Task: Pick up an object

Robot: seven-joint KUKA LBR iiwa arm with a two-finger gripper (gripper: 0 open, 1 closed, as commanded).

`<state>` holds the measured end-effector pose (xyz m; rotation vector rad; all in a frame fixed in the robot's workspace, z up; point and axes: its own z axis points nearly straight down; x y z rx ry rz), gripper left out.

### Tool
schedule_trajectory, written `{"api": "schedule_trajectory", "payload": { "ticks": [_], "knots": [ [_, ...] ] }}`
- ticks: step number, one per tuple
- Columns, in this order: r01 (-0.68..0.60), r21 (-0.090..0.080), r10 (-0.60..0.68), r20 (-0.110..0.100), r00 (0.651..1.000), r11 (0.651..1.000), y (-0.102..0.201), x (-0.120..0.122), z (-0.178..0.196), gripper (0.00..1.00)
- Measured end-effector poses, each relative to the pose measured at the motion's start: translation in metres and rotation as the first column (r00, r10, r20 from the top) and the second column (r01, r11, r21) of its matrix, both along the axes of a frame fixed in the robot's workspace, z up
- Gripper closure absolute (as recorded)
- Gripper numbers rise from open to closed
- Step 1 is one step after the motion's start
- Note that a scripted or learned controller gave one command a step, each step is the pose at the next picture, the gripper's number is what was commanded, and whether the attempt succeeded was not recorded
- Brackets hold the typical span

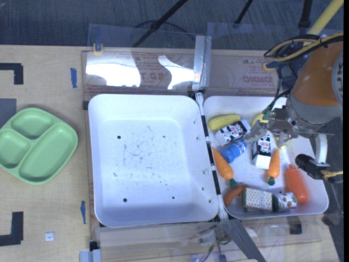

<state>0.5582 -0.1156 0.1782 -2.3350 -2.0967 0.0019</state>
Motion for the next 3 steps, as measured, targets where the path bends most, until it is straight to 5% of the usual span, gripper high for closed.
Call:
{"api": "schedule_trajectory", "payload": {
  "ticks": [1, 2, 3],
  "knots": [
    [0.005, -0.002, -0.005, 0.004, 1.0, 1.0, 0.034, -0.002, 0.066, 0.0],
    [0.152, -0.001, -0.152, -0.001, 0.988, 0.988, -0.004, 0.016, -0.001, 0.0],
    [0.12, -0.002, -0.12, 0.002, 0.993, 0.993, -0.033, -0.035, -0.081, 0.0]
  ]
}}
